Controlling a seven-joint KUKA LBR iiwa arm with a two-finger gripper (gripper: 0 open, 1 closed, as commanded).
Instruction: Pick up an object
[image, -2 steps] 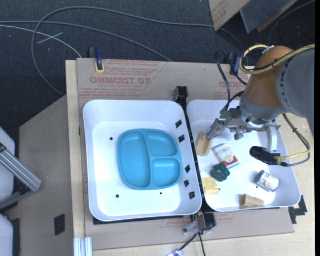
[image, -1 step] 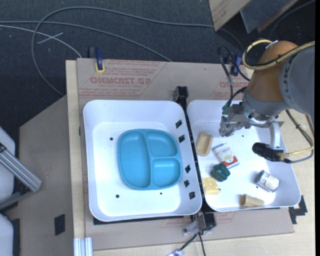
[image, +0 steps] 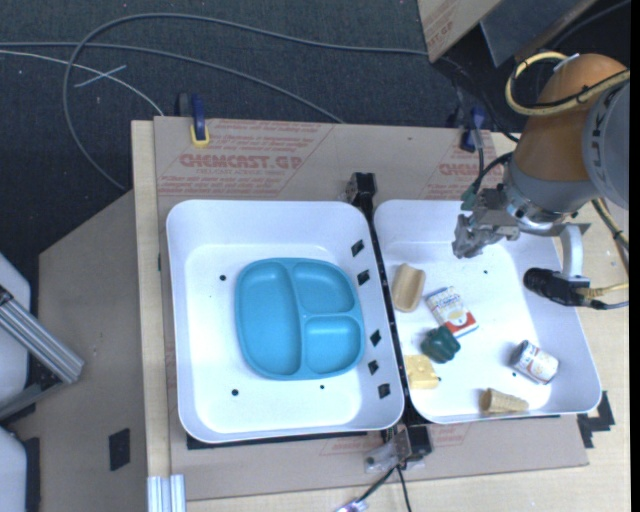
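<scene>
The tool (image: 470, 243) hangs over the far part of the right shallow white bin (image: 560, 395), nothing visibly in it; how far open it is cannot be told. Below lie a tan block (image: 407, 287), small red-and-white packet (image: 451, 308), dark green lump (image: 440, 345), yellow piece (image: 421, 373), small silver can (image: 535, 361) and tan wedge (image: 504, 402). The left white bin (image: 190, 300) holds a blue divided plastic plate (image: 299, 317).
</scene>
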